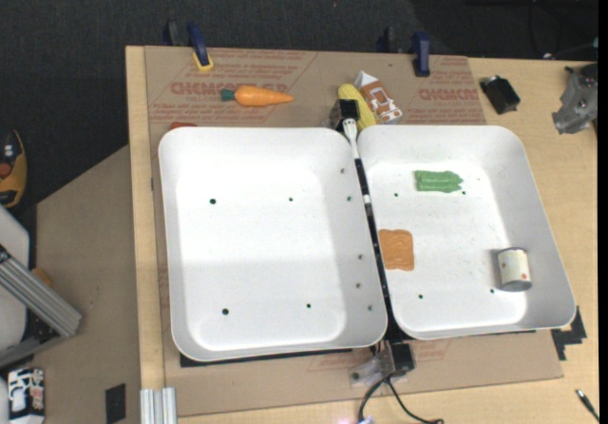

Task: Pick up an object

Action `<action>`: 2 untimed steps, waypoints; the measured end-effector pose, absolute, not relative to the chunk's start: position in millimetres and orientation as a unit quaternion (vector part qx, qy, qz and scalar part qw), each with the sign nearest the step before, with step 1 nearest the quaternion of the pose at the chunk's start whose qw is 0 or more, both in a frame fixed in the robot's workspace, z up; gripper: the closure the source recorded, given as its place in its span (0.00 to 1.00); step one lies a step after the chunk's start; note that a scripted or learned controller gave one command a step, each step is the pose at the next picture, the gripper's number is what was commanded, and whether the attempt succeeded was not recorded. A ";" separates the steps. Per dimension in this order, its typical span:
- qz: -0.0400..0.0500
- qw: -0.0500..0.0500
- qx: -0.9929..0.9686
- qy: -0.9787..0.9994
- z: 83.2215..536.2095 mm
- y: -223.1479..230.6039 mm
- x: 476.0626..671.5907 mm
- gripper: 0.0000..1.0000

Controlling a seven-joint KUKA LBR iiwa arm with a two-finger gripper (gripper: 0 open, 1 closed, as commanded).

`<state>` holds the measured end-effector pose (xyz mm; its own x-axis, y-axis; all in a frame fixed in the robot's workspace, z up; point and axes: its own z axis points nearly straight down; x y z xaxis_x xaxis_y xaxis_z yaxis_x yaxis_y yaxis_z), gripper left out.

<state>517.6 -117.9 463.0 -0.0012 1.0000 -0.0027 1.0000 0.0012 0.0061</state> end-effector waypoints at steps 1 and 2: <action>0.004 0.005 0.706 0.708 541.0 -95.3 478.2 1.00; 0.000 0.001 0.707 0.707 535.5 -95.9 479.5 0.00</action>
